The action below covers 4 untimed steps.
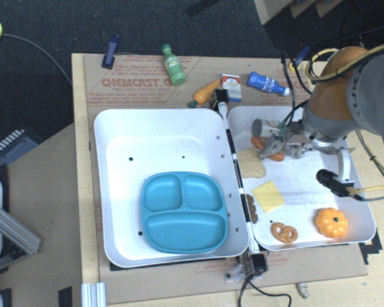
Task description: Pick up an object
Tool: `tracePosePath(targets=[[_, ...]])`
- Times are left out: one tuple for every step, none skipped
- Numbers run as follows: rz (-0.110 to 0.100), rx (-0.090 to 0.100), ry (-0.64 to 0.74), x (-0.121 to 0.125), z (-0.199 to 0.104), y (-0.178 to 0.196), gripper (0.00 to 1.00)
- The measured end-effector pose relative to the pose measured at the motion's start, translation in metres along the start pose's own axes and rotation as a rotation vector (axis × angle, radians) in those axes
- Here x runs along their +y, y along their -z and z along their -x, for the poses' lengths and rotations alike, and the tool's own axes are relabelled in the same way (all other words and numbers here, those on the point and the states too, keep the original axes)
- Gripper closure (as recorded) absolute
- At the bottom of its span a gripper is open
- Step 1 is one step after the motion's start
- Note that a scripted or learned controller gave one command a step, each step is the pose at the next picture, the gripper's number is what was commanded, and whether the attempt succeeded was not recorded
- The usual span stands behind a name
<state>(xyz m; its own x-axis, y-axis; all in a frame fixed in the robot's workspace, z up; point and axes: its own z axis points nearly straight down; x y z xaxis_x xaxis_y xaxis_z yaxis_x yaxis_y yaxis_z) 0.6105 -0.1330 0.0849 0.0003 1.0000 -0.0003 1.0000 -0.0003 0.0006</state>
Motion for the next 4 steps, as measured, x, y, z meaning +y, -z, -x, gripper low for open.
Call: tracePosePath(targets=[[-0.002,0.001,0.000,-0.064,-0.032,-0.001,0.00],[-0.003,0.001,-0.001,-0.084,-0.032,0.000,0.00],[0.001,0.000,0.001,-0.031,-0.041,0.005,0.00],[0.000,-0.001,0.000,-0.019,-0.023,0.000,0.00]])
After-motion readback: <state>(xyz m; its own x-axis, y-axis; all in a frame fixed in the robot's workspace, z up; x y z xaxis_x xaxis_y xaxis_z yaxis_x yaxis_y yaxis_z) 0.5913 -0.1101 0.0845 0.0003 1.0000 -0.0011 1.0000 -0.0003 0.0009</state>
